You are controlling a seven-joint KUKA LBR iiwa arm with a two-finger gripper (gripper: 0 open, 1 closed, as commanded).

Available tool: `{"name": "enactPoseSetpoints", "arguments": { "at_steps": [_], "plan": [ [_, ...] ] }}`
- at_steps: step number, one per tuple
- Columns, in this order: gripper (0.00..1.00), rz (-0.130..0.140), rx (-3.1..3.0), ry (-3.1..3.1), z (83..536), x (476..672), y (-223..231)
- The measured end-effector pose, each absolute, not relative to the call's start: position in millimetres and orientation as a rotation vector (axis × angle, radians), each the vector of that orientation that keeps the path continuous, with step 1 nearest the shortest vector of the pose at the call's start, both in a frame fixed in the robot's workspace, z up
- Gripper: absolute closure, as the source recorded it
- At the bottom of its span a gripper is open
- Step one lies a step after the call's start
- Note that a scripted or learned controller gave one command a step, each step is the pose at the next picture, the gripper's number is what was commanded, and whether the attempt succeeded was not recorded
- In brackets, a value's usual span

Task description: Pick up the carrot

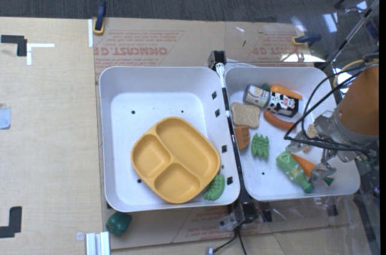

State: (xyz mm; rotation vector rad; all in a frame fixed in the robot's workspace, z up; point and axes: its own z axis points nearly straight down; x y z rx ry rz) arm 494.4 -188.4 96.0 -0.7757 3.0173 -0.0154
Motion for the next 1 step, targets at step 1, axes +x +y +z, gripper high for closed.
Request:
{"name": "enactPoseSetpoints", "arguments": {
  "at_steps": [1],
  "plan": [
    [0.0,-0.001,-0.074,3.133,92.2,503.4,-200.1]
  ]
}}
